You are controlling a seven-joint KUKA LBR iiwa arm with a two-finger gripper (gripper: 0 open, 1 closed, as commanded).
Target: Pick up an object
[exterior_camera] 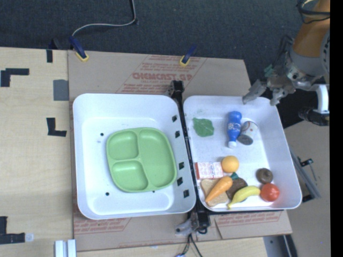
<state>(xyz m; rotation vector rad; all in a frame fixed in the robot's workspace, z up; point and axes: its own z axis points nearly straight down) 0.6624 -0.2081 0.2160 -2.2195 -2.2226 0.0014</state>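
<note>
My gripper (262, 95) hangs over the far right corner of the right bin (278, 138), its two fingers spread apart with nothing between them. Below it in that bin lie a blue bottle (233, 127), a small can (247, 133) and a green leaf-shaped piece (203, 127). Toward the bin's front sit an orange ball (230, 164), a carrot (220, 188), a banana (244, 194), a red tomato (269, 192), a brown doughnut (263, 175) and a small red-and-white box (209, 170).
The left bin (88, 143) holds a green divided plate (141, 159). A black hinge strip (181, 143) runs between the bins. Cardboard lies under both bins, with yellow clamps (79, 52) at its far edge and a cable behind.
</note>
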